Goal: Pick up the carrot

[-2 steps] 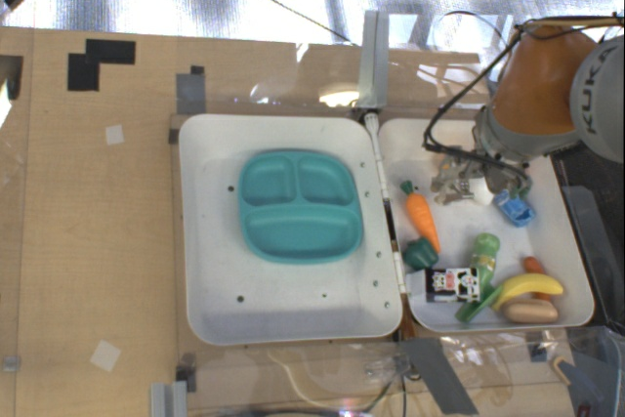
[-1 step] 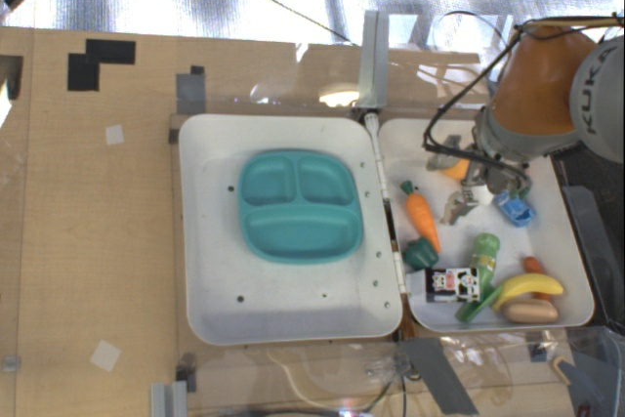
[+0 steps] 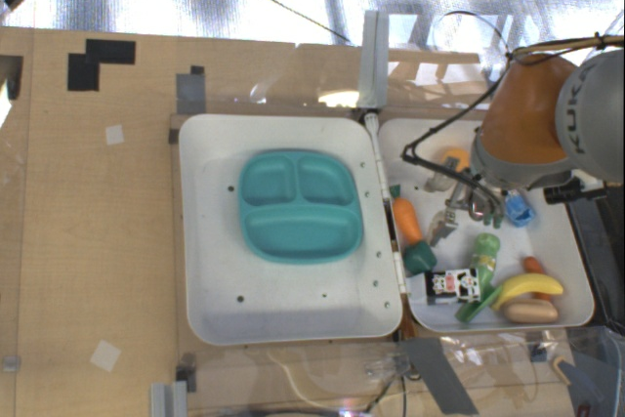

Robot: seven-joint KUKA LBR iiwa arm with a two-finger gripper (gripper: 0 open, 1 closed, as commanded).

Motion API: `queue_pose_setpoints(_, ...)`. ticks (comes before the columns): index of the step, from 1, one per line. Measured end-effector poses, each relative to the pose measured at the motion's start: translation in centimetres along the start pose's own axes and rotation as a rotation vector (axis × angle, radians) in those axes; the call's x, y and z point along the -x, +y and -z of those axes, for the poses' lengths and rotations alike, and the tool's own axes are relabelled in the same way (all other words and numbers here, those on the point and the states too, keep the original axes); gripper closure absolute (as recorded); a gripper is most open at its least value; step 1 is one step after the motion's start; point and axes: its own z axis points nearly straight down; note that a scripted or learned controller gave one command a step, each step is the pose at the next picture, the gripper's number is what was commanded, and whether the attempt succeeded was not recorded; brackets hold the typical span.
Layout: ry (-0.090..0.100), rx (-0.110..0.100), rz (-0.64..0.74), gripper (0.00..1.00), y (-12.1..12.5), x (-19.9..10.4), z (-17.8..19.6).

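Observation:
The carrot is a small orange piece with a green top, lying against the left wall of the right bin. My gripper hangs just to its right, low in the same bin, under the grey arm with the orange band. Its fingers look spread and nothing sits between them. The carrot lies apart from the fingers, a short way to their left.
A teal divided plate sits in the left bin. In the right bin lie a dark green block, a small black-and-white carton, a green bottle, a banana, a sausage, a blue item and a yellow item.

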Motion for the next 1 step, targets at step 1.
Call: queue_pose_setpoints(1, -0.002, -0.001, 0.491, 0.0, -5.5, 8.62, -0.02)
